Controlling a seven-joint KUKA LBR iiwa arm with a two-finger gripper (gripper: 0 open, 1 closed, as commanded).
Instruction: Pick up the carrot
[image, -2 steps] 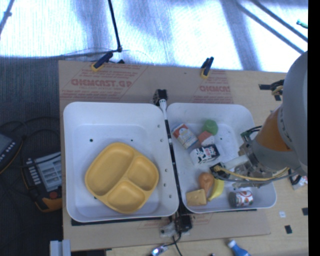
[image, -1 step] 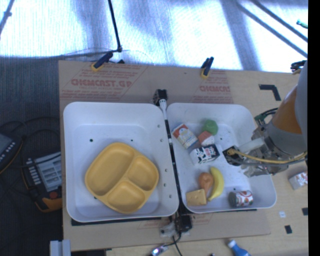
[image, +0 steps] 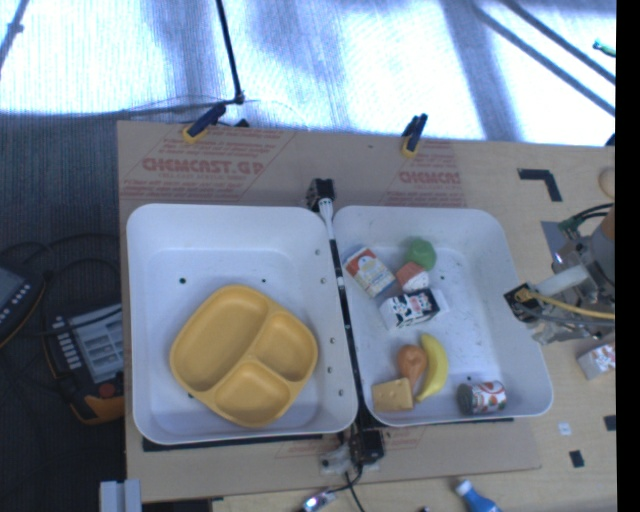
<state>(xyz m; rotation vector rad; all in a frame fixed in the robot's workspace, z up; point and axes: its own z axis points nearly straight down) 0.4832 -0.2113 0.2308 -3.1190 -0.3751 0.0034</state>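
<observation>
The carrot (image: 410, 361) is a short orange tapered piece. It lies in the front part of the right bin (image: 520, 345), touching the left side of a yellow banana (image: 434, 366). A pale cheese wedge (image: 393, 395) sits just in front of it. My gripper (image: 549, 318) hangs at the right bin's right rim, well to the right of the carrot and a little farther back. Nothing shows between its fingers. The wrist parts hide how the jaws stand.
The right bin also holds a small orange-and-white carton (image: 367, 272), a green round piece (image: 421, 252), a red-orange block (image: 411, 276), a black-and-white carton (image: 411, 308) and a can (image: 484, 397). A yellow divided plate (image: 244, 353) lies in the left bin (image: 160, 250).
</observation>
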